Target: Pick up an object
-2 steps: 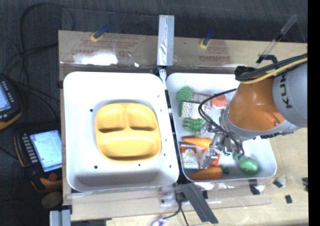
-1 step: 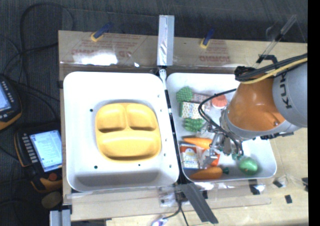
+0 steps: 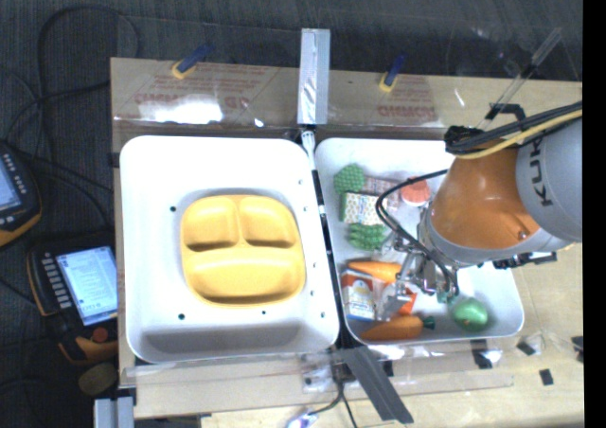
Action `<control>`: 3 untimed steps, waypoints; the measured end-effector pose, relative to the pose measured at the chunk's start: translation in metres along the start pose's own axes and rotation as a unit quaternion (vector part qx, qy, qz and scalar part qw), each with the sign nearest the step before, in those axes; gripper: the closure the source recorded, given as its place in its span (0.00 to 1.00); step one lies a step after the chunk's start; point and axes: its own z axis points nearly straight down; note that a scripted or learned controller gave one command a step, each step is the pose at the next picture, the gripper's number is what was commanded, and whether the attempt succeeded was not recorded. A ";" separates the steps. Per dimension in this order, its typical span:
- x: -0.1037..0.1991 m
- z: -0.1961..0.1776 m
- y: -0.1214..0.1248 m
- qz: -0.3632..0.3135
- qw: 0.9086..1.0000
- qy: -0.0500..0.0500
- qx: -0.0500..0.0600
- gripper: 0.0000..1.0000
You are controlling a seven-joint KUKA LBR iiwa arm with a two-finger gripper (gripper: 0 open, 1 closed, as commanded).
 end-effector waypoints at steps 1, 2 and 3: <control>-0.005 0.002 0.000 -0.017 1.000 0.008 0.000 0.00; -0.003 0.003 0.004 0.043 0.999 0.010 0.000 0.00; -0.002 0.003 0.005 0.079 0.997 0.011 -0.001 0.00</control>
